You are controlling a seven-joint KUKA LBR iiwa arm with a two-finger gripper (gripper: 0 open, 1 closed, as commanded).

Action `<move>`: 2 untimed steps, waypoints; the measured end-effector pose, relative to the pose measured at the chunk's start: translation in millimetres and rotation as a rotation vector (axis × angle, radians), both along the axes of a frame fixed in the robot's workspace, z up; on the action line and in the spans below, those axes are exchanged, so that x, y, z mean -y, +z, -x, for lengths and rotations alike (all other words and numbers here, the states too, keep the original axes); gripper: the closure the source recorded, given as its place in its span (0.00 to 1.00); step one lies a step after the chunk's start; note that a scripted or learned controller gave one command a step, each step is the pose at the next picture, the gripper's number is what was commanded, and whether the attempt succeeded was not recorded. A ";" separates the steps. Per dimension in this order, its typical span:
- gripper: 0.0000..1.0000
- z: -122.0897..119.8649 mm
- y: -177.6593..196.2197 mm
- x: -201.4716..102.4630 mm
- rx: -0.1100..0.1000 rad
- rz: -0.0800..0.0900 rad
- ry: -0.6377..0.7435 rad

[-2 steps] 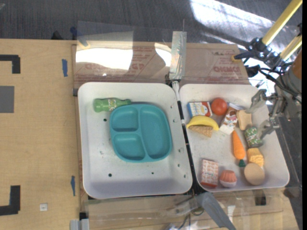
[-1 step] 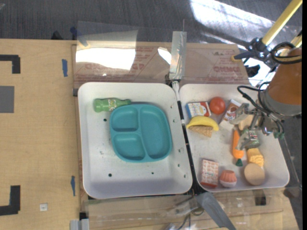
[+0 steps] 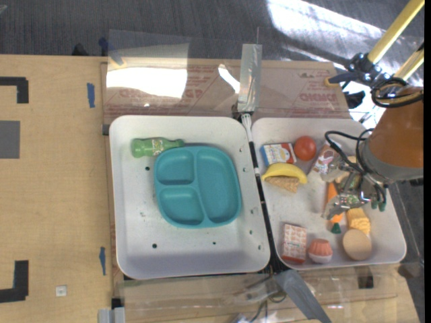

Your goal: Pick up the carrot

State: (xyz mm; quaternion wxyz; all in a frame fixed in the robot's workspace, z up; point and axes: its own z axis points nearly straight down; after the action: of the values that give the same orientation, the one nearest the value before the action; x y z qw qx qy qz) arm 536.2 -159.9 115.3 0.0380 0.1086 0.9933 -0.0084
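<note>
Gripper (image 3: 350, 197) partly covers carrot (image 3: 330, 194); jaws' state unclear.

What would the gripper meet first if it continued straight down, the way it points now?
Probably the carrot: the gripper hangs over the right bin close beside it, and the yellow piece lies just below in the view. Depth is unclear from this slanted camera, so it could reach the bin floor instead.

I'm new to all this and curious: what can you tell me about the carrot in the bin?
The carrot is a small orange toy, seemingly plastic, lying nearly upright in the view in the right bin. The gripper hangs right over its lower end, hiding part of it. A banana lies to its left, apart from it.
</note>
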 end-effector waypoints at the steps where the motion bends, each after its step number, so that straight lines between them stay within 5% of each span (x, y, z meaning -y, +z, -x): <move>1: 0.00 21.3 -25.6 -23.2 -0.059 -0.026 -0.107; 2: 1.00 17.6 -12.4 -23.7 -0.048 -0.024 -0.105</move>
State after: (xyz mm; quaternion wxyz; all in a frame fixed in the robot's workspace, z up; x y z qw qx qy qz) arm 518.6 -136.2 102.9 0.0123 0.1606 0.9869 -0.0011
